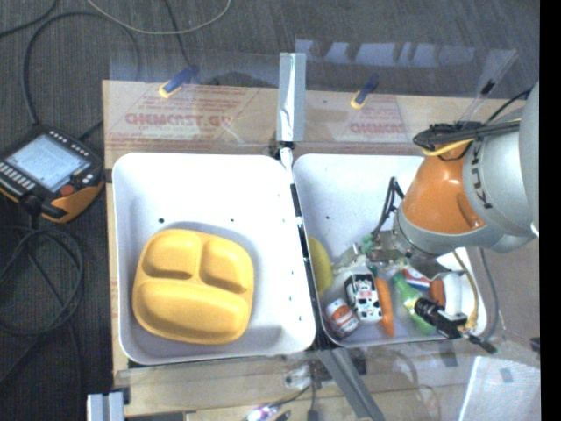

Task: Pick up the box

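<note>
Camera view
Arm: grey KUKA arm with orange band [443, 196] reaches in from the right, over the right white bin [351, 178].
Gripper: two-finger gripper [379, 251] hangs low above the clutter; how far it is spread cannot be told.
Box: small white printed box [361, 292] lies just below the gripper, beside an orange carrot-shaped piece [386, 298].
Left white bin [131, 182]: holds a yellow compartment tray [195, 285].

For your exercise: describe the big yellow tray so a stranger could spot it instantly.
Find the two white bins side by side and take the left bin. The yellow tray lies in its lower half, a rounded mustard plate with three compartments. It is far bigger than the clutter in the right bin.
</note>
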`<state>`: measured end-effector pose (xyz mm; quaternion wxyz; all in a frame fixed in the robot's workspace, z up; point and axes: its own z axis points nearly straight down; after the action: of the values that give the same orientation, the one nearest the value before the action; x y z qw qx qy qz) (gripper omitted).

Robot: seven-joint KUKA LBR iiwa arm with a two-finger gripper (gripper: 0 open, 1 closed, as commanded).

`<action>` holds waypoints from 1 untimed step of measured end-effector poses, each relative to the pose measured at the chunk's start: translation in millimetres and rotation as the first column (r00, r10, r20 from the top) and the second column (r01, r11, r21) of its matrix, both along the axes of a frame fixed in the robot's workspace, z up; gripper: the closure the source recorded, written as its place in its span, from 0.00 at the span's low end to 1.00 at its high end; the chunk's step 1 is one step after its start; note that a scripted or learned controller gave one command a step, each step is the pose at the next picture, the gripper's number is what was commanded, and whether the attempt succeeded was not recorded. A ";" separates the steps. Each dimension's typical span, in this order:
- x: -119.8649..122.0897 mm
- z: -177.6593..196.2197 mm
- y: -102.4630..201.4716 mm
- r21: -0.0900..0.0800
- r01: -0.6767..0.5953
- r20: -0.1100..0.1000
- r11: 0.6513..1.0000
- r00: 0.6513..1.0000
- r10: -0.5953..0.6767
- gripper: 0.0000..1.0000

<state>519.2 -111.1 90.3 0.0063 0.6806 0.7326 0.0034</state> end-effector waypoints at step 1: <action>1.8 10.2 0.7 0.001 -0.001 0.004 1.000 1.000 0.001 1.00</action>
<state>521.0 -110.4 100.4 0.0074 0.6802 0.7330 0.0050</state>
